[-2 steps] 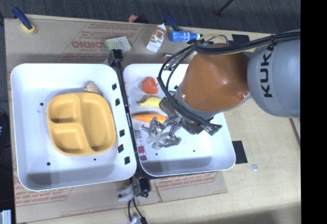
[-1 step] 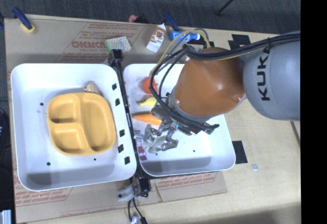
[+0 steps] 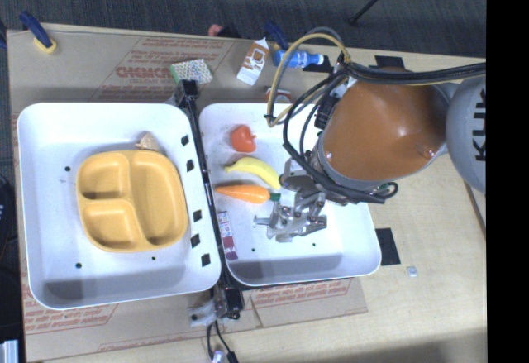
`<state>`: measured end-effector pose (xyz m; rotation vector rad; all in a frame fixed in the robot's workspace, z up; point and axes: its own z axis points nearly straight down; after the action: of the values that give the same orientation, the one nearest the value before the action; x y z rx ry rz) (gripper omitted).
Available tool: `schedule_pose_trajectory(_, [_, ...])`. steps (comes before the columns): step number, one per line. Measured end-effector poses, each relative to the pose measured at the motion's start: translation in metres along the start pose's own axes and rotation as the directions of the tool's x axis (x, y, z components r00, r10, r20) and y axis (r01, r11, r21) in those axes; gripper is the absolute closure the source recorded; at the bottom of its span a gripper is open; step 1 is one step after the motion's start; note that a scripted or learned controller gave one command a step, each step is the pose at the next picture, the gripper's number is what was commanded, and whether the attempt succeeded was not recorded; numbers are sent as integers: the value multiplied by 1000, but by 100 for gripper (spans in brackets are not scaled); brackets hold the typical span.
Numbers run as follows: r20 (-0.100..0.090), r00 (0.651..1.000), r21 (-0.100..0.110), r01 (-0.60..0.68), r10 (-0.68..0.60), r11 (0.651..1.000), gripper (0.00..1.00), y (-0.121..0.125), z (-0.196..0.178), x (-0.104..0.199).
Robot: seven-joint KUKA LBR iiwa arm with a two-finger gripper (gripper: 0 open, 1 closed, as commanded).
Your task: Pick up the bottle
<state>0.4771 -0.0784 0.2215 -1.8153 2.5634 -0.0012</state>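
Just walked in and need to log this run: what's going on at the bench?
The grey arm reaches in over the right bin, its end effector low inside it, beside a carrot, a banana and a tomato. No bottle can be made out at its tip, so a grasp isn't confirmed. The left bin holds a yellow divided tray.

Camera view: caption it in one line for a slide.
Gripper low in the right bin beside carrot, banana and tomato.

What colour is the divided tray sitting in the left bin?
Yellow; the divided tray shows plainly in the camera view, in the left bin.
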Motion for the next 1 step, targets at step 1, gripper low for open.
schedule_pose_trajectory(1, [0, 940, -2, 340, -340, 940, 100, -19, -16, 54])
